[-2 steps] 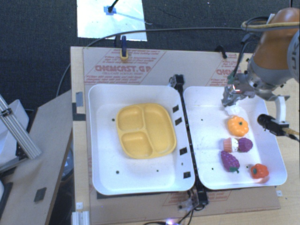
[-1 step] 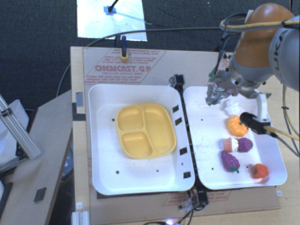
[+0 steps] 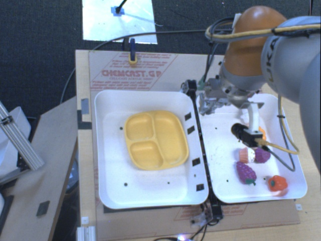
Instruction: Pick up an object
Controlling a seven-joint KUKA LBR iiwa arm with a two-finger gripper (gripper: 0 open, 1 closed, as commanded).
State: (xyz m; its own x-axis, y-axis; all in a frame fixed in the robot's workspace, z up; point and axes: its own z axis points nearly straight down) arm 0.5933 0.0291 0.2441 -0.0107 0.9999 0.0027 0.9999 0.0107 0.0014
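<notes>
**Pick candidates and grip notes: nothing in hand**

Gripper (image 3: 206, 108) hangs over the back-left corner of the right bin (image 3: 220, 149), just beside the ridge where the two bins meet. Released or clenched: cannot tell, the wrist body blocks the view. Nothing is seen held.

Candidates. The first four sit in the front-right part of the right bin, well apart from the gripper.

- Grapes (image 3: 246, 172): purple, knobbly, lying flat. Judged a light toy, probably hollow plastic or rubber. The bumps should give purchase. Take it across the narrow width at mid-body.
- Cupcake (image 3: 244, 155): small and pale. It touches the magenta toy (image 3: 262, 155) on one side, and the grapes lie just in front. The spot is crowded, so a descent here would likely nudge a neighbour. Judged light, with a stubby shape and little to pinch.
- Magenta toy: its shape is too small to make out, so no grip note.
- Pepper (image 3: 277, 183): orange-red, rounded and smooth-looking, near the front-right corner and close to the wall. Judged slippery and liable to squirt out of a pinch. The wall also cuts clearance on one side.
- Plate (image 3: 155, 138): yellow with three compartments, flat in the middle of the left bin (image 3: 110, 134). Judged stiff and thin. Only the rim offers a hold, which suits a top-down pinch poorly.

Judgement: the grapes are the best bet. Nothing here looks heavy or fragile.
</notes>
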